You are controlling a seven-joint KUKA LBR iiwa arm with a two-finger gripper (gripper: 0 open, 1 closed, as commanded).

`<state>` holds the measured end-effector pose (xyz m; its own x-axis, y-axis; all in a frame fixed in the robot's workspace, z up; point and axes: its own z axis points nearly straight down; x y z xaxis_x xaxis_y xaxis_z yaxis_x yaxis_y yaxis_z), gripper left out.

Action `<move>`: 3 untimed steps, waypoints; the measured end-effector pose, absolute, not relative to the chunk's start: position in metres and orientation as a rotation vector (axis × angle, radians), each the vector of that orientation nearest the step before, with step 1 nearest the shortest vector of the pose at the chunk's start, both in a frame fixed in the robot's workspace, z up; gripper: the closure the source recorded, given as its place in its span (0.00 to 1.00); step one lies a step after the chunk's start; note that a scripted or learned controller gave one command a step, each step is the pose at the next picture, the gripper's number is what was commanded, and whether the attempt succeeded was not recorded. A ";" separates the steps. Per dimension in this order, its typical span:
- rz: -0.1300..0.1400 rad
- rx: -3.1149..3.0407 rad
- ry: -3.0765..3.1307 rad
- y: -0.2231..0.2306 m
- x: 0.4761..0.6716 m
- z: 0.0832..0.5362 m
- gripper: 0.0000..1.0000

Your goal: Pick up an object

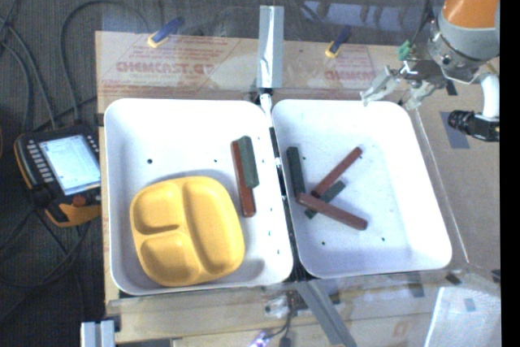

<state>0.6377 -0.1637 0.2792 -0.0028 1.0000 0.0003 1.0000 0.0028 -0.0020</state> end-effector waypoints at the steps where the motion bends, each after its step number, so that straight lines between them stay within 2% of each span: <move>1: 0.004 -2.283 -2.156 -0.147 0.597 0.160 0.00; 2: -0.008 -2.225 -2.233 -0.137 0.590 0.090 0.00; 3: -0.015 -2.229 -2.235 -0.137 0.592 0.102 1.00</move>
